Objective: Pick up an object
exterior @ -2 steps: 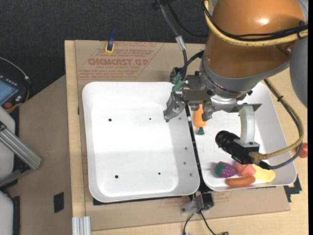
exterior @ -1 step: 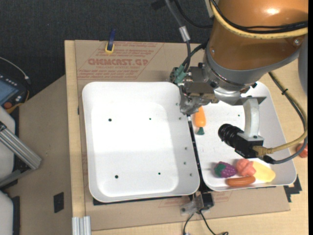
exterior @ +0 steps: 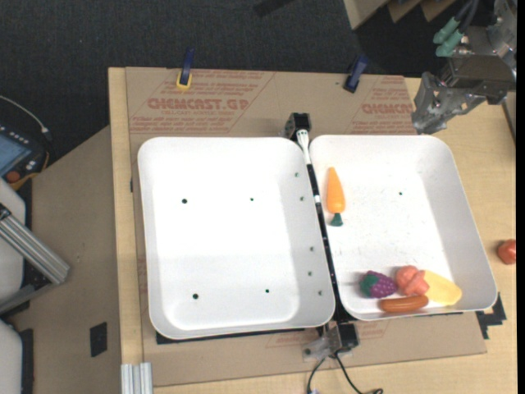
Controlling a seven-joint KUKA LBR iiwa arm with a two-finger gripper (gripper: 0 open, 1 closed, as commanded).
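A toy carrot [exterior: 334, 189] lies in the right bin [exterior: 410, 220] near its left wall, green tip toward the front. At that bin's front edge sit a purple grape bunch [exterior: 378, 284], a pink-orange toy [exterior: 412, 279], a yellow piece [exterior: 443, 289] and a red sausage [exterior: 402, 304], packed close together. My gripper [exterior: 432, 112] hangs above the right bin's far right corner, well away from all the toys, with nothing seen in it.
The left bin [exterior: 221, 236] sits beside the right one, the two joined along a black seam. A small orange object [exterior: 507, 252] rests on the bench outside the right bin's right wall. Blue clamps [exterior: 186, 68] hold the cardboard at the back.
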